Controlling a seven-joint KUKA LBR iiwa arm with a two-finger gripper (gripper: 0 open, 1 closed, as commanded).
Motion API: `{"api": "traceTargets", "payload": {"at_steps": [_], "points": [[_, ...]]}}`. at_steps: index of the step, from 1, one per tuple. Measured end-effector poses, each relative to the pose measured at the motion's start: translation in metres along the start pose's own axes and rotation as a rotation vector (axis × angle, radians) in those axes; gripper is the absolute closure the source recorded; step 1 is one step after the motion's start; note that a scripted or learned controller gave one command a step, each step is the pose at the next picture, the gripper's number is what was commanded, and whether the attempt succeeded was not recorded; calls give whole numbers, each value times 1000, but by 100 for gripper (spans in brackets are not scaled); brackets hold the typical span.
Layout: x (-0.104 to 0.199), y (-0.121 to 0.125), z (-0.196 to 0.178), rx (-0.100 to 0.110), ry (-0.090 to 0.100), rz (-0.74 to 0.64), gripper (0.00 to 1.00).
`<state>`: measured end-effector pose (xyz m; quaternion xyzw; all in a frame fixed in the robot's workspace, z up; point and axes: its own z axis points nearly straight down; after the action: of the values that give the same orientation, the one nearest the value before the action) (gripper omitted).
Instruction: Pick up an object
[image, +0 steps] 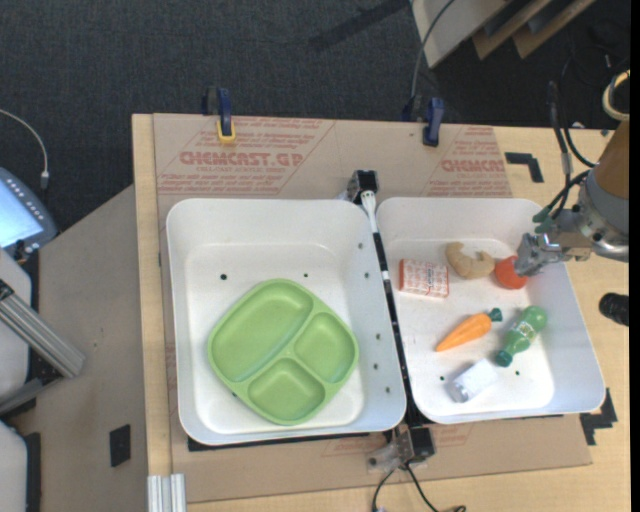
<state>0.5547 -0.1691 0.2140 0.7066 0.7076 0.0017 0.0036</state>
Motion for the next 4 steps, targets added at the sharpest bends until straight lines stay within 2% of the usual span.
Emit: {"api": "traceTargets", "payload": {"at_steps": [1,2,3,4], "points": [[1,-6,-47,0,0,0,100],[45,-6,-42,9,5,-3,100],[103,0,-47,7,4,-5,100],[164,2,-33,11,6,-5,100]]}}
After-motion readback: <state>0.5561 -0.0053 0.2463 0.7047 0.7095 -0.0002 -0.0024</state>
